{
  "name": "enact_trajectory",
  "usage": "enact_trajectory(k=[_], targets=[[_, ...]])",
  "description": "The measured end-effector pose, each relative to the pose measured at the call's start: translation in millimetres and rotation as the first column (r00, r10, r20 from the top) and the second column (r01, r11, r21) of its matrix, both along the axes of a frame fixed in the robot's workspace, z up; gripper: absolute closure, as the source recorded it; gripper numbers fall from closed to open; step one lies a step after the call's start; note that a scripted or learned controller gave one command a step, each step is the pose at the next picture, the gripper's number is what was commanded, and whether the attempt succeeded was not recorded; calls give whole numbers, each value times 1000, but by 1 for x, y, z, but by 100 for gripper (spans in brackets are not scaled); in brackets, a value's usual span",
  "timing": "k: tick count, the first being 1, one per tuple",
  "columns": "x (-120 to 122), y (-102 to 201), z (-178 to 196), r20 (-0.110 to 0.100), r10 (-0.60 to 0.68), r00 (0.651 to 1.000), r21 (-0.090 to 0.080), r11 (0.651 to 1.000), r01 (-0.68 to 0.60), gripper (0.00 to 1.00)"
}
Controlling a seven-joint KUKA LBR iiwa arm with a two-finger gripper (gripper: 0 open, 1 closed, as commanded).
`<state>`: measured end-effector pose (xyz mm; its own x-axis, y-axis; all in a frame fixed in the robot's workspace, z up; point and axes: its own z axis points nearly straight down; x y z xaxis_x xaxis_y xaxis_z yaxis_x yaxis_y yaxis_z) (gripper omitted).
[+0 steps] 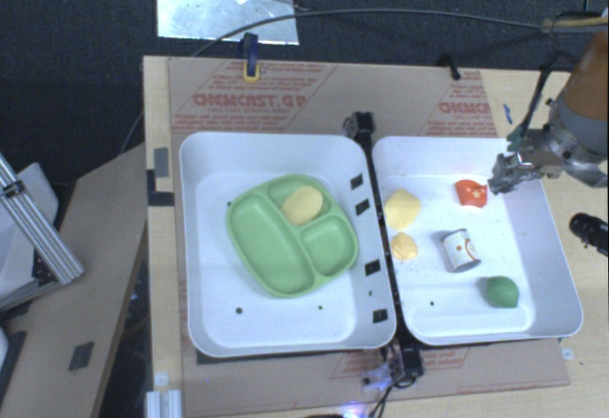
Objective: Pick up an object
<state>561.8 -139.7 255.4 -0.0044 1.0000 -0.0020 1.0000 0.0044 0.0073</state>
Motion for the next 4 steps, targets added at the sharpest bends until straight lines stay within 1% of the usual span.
enact_trajectory(k=[1, 2, 3, 4], targets=[[1, 0, 45, 0, 1, 1000, 0, 1000, -1, 100], [-18, 46, 37, -7, 4, 1000, 3, 1000, -4, 100], [-31, 106, 22, -6, 6, 1000, 4, 1000, -6, 100], [-36, 161, -1, -8, 6, 1000, 4, 1000, -6, 100]])
